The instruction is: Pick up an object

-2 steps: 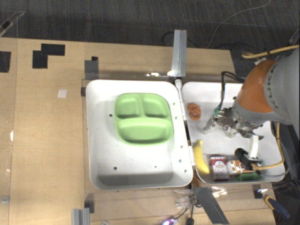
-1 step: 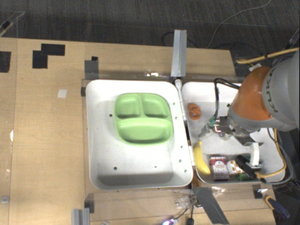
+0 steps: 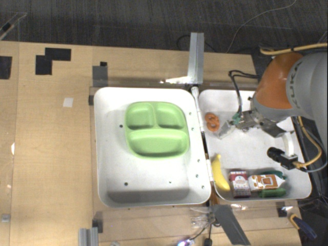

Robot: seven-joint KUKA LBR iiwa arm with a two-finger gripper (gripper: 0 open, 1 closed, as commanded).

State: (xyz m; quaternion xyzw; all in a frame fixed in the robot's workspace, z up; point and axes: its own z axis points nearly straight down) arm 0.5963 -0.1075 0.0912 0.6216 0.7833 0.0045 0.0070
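From the camera view, your end effector (image 3: 228, 128) sits low in the right bin (image 3: 251, 158), and you cannot tell how wide it stands or whether it holds anything. The orange ring-shaped object (image 3: 212, 120) lies just beside its tip, on the far side from the arm. Centre over it before closing (the bin wall is near).

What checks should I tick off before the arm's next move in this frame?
1. Pincer inside the right bin: ok.
2. Something between its fingers: cannot tell.
3. Orange round item close beside the pincer: ok.
4. Banana lying apart from the pincer, along the bin's left wall: ok.
5. Snack packets resting at the bin's near edge, untouched: ok.
6. Green divided tray sitting in the left bin, away from the arm: ok.
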